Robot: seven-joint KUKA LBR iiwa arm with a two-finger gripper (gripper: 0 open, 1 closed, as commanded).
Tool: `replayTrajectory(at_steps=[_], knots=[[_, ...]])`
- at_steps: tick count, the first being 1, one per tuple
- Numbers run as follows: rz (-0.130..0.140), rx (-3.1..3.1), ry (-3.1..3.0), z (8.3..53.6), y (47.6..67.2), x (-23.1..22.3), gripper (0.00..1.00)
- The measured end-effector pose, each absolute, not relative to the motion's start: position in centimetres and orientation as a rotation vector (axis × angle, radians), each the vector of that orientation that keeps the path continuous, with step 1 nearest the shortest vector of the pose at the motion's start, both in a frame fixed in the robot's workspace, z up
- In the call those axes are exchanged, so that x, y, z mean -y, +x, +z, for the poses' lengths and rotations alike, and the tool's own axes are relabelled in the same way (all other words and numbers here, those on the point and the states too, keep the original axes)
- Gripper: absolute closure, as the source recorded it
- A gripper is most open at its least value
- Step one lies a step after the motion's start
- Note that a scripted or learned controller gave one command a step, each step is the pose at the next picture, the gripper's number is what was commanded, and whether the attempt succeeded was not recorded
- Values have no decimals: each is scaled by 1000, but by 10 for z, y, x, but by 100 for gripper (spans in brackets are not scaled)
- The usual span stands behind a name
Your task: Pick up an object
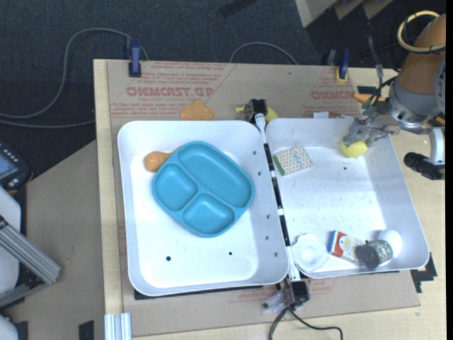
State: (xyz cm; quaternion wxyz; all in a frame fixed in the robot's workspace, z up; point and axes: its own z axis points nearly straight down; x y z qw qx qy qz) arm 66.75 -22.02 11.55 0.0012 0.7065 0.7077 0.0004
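"Where is the gripper?"

"It is at the top of the right bin, right over a yellow thing. It touches the yellow thing from above."

"Is it clenched on it?"

"I cannot tell. It is too small to see."

"What else is there?"

"A blue plate lies in the left bin, with an orange thing just beside it."

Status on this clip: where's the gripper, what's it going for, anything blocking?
Gripper low over right bin's far edge, on the yellow object. Grasp unconfirmed. Nothing crowding it; patterned packet sits well apart.
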Motion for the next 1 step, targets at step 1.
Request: replayTrajectory(at_steps=[1], knots=[[1,-2231,2217,183,628,115,100]])
